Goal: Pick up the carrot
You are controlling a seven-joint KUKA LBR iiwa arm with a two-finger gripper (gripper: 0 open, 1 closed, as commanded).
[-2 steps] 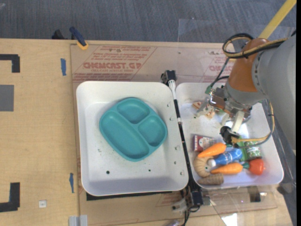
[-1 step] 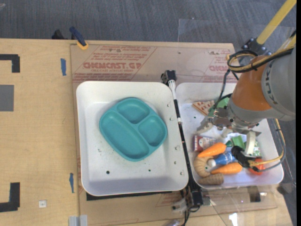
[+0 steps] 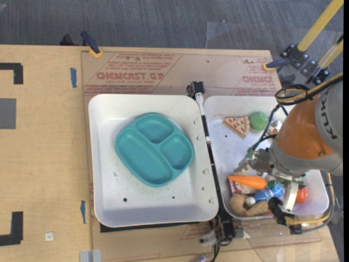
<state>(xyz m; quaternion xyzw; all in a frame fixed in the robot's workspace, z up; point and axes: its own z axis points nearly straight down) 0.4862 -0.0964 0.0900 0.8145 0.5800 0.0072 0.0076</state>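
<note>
The carrot (image 3: pixel 247 181) is an orange stick lying roughly level in the lower part of the right bin (image 3: pixel 222 146), on top of a dark red packet (image 3: pixel 235 189). My gripper (image 3: pixel 271 172) hangs below the orange wrist band (image 3: pixel 300 135), right over the carrot's right end. The grey wrist body hides where the gripper meets the carrot, so I cannot tell whether they touch.
Crowded around the carrot are a blue item (image 3: pixel 271 193), a brown lumpy item (image 3: pixel 240 204) and a red item (image 3: pixel 302 194). A pizza slice (image 3: pixel 237 125) and a green ball (image 3: pixel 258 120) sit at the bin's far end. The left bin (image 3: pixel 103 146) holds a teal divided plate (image 3: pixel 154 148).
</note>
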